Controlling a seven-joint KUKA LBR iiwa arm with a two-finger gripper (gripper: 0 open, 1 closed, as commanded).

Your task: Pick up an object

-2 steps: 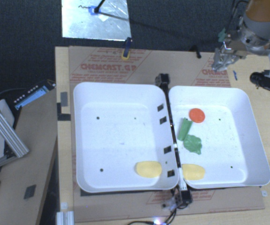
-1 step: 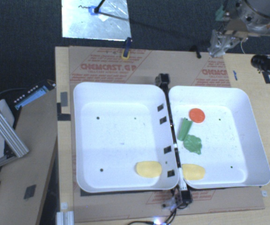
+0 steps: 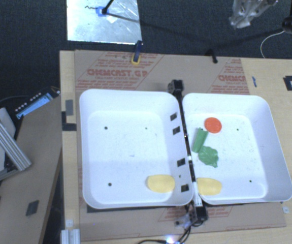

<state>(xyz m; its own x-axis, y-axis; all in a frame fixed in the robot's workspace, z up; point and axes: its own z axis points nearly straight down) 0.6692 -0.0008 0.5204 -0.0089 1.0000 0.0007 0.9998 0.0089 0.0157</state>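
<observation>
Above the bench's far edge, the gripper [image 3: 245, 9], its state unclear, should descend squarely over the flat orange round disc [image 3: 213, 125].

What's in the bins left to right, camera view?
Left bin → yellow piece → green piece → orange disc → right bin.

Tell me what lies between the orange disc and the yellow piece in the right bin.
Camera view: a green piece lies between orange disc and yellow piece.
</observation>
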